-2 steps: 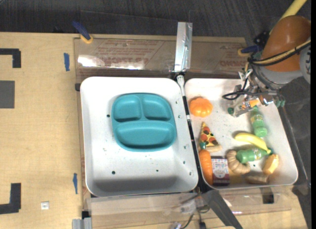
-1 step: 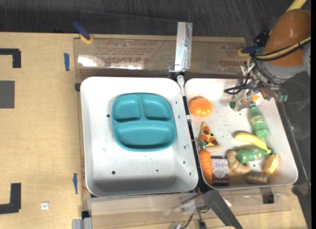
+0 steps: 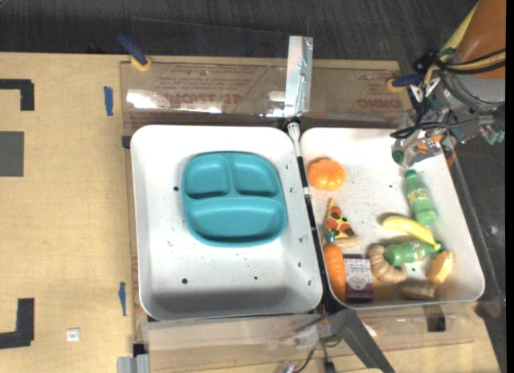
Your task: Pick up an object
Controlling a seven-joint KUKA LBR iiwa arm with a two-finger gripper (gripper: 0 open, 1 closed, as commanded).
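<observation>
Camera view: the gripper [image 3: 418,148] hovers at the right bin's [image 3: 365,142] far right corner (grip state unclear, I cannot tell), just beyond a green bottle [image 3: 418,196].

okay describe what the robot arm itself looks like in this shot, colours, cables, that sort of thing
The arm enters at the upper right. Its visible body is a rounded orange section with a grey part below it. Thin cables, yellow and black among them, loop around the wrist. The gripper end is a cluttered mix of dark and metallic parts with small blue and green bits; its finer details are too small to make out.
</observation>
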